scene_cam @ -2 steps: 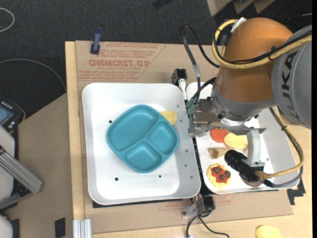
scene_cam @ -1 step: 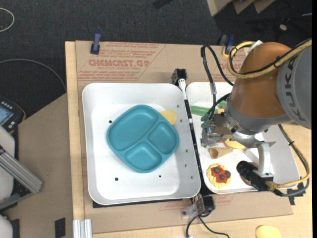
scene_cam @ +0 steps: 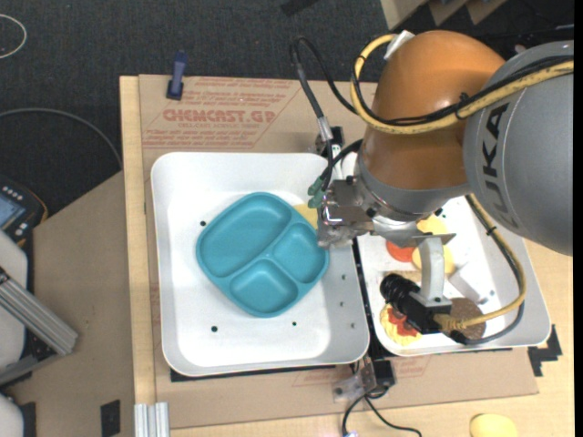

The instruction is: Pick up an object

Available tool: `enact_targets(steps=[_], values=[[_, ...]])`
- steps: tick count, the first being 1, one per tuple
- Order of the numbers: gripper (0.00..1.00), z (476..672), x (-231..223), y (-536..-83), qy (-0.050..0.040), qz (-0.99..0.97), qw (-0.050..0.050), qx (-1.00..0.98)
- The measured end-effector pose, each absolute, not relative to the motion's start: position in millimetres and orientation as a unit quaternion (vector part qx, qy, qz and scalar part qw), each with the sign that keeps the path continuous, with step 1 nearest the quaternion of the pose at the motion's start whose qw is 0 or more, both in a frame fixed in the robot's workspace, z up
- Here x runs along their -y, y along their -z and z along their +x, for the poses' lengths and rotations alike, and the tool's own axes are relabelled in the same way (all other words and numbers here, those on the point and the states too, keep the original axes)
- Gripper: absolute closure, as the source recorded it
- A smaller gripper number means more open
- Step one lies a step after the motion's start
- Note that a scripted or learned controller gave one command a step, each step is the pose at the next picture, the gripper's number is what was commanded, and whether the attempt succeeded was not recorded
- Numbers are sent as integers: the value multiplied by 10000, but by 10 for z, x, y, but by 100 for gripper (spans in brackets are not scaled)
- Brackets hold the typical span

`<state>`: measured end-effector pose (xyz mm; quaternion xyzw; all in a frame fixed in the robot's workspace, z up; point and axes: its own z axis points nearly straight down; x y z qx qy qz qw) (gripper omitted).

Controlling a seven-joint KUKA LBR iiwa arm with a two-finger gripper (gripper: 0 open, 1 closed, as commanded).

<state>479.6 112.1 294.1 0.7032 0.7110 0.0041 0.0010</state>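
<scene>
A teal divided plate (scene_cam: 262, 253) lies in the left white bin (scene_cam: 182, 189), toward its right side. The right bin (scene_cam: 524, 308) holds several small items: a red-orange piece (scene_cam: 401, 248), a yellow piece (scene_cam: 437, 230), a brown lump (scene_cam: 465, 317) and an orange-yellow piece (scene_cam: 394, 321). My arm's orange band and grey wrist hang over the right bin's left half and hide much of it. The gripper (scene_cam: 335, 218) shows as a metal part under the wrist, at the wall between the bins, right beside the plate's right rim. Nothing is seen in its grasp.
The bins sit on a cardboard sheet (scene_cam: 219, 112) with red print. A blue clip (scene_cam: 177, 76) lies at its back left corner. A black cable (scene_cam: 310, 89) runs down to the wrist. A yellow object (scene_cam: 492, 424) lies off the bench at the front right.
</scene>
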Motion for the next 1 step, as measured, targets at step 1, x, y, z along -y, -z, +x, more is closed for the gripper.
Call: enact_targets(steps=[1], values=[[100, 4808, -709, -4335, -79, 7078, 56, -7063]])
